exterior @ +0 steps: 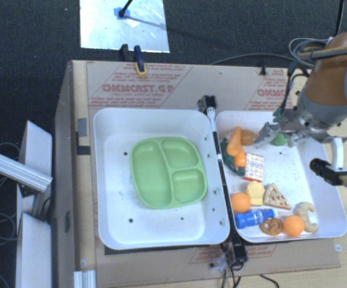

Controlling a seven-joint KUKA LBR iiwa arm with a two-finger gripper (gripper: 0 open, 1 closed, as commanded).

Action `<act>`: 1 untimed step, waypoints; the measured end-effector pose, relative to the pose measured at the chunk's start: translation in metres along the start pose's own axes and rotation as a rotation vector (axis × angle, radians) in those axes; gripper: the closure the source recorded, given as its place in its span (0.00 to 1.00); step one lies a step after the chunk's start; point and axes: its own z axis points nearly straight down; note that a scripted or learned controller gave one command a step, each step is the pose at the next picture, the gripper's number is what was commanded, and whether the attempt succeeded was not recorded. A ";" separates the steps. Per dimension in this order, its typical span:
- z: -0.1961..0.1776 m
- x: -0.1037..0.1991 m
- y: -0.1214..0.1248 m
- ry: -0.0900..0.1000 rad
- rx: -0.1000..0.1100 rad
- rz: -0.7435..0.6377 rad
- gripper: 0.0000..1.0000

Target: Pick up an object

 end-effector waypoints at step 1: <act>0.061 -0.026 -0.038 -0.001 0.002 0.003 0.00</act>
